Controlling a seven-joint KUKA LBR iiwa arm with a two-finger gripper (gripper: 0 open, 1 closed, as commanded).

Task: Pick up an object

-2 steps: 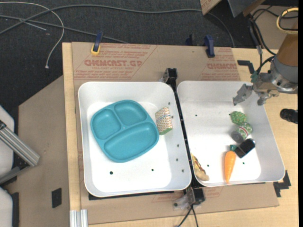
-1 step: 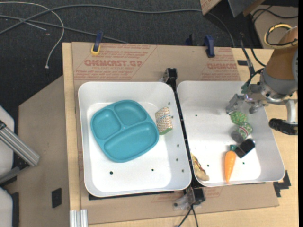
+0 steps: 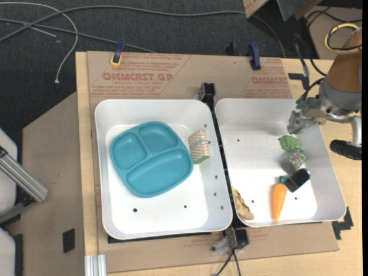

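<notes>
Camera view: we see the gripper (image 3: pixel 294 123) over the right bin (image 3: pixel 259 111), far right part, just above a green toy (image 3: pixel 291 144). We judge that dropping straight over the toy, clear of the bin wall, suits best. Finger spread: we cannot tell. Carrot (image 3: pixel 278 200) lies nearer.

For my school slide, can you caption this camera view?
Robot gripper hovers in the right bin above a green toy and carrot; left bin holds blue plate.
</notes>
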